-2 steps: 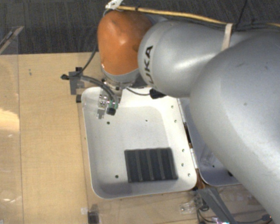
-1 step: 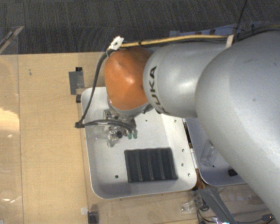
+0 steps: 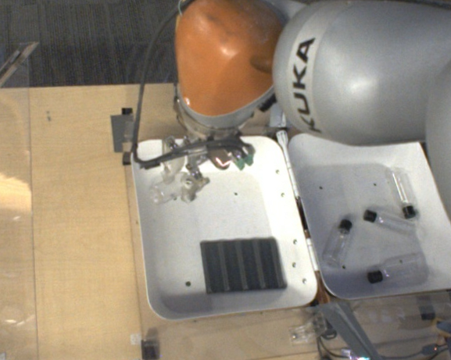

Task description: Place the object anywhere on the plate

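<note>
Over the left bin's (image 3: 161,298) ribbed black plate (image 3: 242,265), gripper (image 3: 184,177) grasp unreadable; 4 clear black-capped vials (image 3: 403,191) lie right

Arm (image 3: 356,62): cut off by the frame's top and right edges.
Gripper (image 3: 180,181): fingers blurred, grip unclear.
Left bin (image 3: 161,298): upper rim hidden beneath the wrist.
Vials (image 3: 403,187): transparent, outlines faint.
</note>
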`<state>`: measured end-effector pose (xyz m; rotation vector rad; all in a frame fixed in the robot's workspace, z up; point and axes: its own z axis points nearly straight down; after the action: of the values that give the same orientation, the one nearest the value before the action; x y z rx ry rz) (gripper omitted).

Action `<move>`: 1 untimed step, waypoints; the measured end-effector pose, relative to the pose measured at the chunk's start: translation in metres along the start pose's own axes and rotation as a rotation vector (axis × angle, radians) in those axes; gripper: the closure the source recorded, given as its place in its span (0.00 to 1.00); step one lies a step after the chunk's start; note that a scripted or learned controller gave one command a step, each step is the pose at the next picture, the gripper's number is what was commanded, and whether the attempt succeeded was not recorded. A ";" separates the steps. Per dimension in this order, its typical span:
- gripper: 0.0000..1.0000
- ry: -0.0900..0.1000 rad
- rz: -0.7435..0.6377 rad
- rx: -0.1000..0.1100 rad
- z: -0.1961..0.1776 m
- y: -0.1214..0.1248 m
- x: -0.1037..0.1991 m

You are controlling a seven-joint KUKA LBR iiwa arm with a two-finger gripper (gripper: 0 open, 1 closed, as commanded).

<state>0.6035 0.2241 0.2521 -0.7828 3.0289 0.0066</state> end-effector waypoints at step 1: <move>1.00 0.016 0.618 0.015 0.137 0.024 0.054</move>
<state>0.5462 0.2200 0.1143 0.1767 3.1365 -0.0156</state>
